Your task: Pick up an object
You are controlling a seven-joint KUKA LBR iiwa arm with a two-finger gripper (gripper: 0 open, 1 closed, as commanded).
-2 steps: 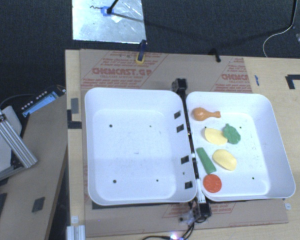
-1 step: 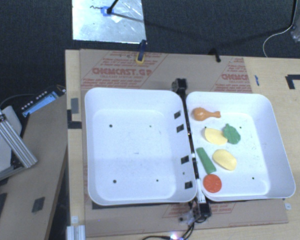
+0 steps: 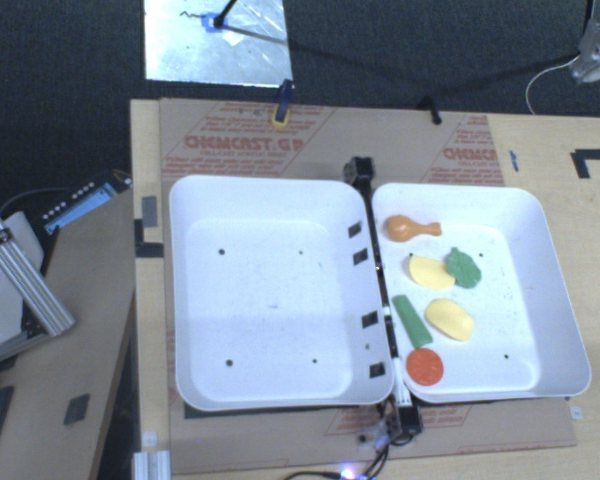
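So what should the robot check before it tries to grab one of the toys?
1. Toys lie in the right bin: ok.
2. Orange drumstick lies apart from the others: ok.
3. Yellow piece free to lift: not ok, green leafy piece touches it.
4. Red disc away from the wall: not ok, it sits near the bin's front-left corner.
5. Green stick lying flat: ok.

Six small toy foods lie in the right bin (image 3: 540, 268), all toward its left wall: an orange gourd (image 3: 410, 229) uppermost, a yellow piece (image 3: 430, 272) touching a green leafy piece (image 3: 464, 267), a green stick (image 3: 412, 320), another yellow piece (image 3: 449, 319), and a red disc (image 3: 425, 367) lowest.
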